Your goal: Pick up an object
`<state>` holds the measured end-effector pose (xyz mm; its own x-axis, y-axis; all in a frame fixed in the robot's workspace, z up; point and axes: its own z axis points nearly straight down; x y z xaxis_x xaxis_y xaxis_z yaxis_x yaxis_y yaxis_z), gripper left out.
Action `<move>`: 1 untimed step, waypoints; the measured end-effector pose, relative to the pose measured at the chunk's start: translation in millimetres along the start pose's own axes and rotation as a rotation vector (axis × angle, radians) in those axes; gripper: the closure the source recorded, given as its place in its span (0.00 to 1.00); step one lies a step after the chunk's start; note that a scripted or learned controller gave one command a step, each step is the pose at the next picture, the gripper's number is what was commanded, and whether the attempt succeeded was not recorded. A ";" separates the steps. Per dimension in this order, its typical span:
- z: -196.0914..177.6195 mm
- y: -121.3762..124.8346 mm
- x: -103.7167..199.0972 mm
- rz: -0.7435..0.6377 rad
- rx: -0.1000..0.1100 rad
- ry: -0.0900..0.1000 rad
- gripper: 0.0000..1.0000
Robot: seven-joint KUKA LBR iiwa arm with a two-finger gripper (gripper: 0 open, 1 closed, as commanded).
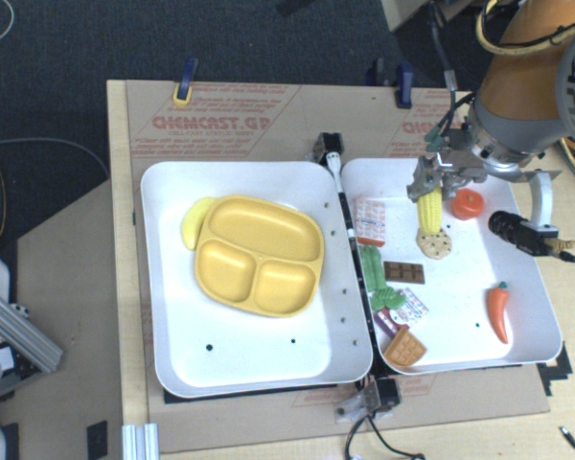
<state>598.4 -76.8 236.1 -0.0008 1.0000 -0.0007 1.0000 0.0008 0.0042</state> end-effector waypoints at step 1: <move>9.3 8.9 3.3 0.000 0.002 -0.001 1.00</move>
